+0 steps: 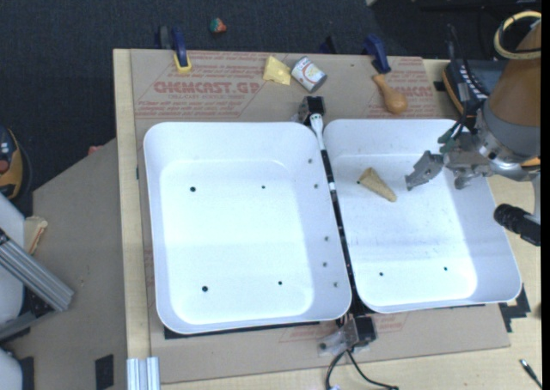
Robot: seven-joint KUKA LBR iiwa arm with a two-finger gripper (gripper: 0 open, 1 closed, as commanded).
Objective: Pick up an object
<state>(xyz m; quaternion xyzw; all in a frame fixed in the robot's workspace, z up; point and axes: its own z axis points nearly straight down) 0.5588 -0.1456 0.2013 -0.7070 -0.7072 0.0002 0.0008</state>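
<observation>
A tan cone-shaped piece [376, 183] lies on its side in the right bin [412, 285], near that bin's upper left. My gripper [443, 175] hangs over the right bin's upper right part, just to the right of the cone and apart from it. Its two grey fingers [420, 171] stand spread, open, with nothing between them. The arm's orange band [520, 96] rises behind it at the right edge.
The left bin [172, 208] sits beside the right one, with a black divider strip [331, 199] between them. On the board behind the bins lie a yellow wedge [277, 71], a small white can [308, 74] and a brown wooden piece [391, 94]. Blue clamps [180, 45] grip the far edge.
</observation>
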